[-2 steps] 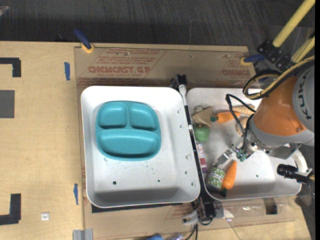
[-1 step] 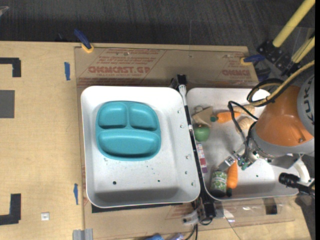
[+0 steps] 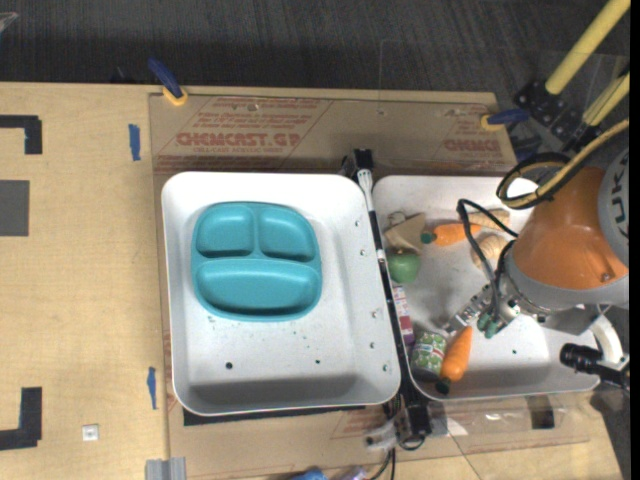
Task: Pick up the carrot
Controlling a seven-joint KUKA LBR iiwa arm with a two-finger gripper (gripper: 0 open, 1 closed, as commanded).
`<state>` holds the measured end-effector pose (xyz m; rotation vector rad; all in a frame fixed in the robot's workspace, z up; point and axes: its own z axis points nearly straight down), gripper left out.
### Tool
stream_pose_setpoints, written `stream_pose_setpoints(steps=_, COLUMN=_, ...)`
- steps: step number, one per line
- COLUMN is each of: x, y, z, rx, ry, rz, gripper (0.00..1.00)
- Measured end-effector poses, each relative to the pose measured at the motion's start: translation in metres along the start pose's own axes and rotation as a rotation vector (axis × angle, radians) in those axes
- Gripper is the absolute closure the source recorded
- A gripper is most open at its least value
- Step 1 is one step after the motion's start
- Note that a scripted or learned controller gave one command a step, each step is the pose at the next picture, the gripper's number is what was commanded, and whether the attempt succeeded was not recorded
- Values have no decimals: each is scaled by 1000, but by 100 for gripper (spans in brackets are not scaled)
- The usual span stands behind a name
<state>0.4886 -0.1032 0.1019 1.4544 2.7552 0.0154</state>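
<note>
Claw point(image 3: 480, 318) just above carrot point(image 3: 458, 353).

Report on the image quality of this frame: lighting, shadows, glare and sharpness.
Camera view: lighting is even and soft across both bins; the left white bin is bright but not blown out, with faint sheen on the teal divided plate. Shadows are shallow, darkest under the arm near the gripper. The carrot looks slightly soft; overall resolution is low and the floor at top is dark.

Plate point(image 3: 257, 260) in left bin point(image 3: 200, 368)
</note>
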Motion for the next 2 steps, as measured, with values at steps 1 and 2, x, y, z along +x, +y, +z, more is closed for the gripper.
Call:
stream_pose_setpoints(steps=1, x=0, y=1, z=-9, rx=-3, ry=-2, rz=-2, gripper=100)
stream_pose_setpoints(steps=2, x=14, y=44, z=-83, rx=19, ry=12, rz=258, gripper=100)
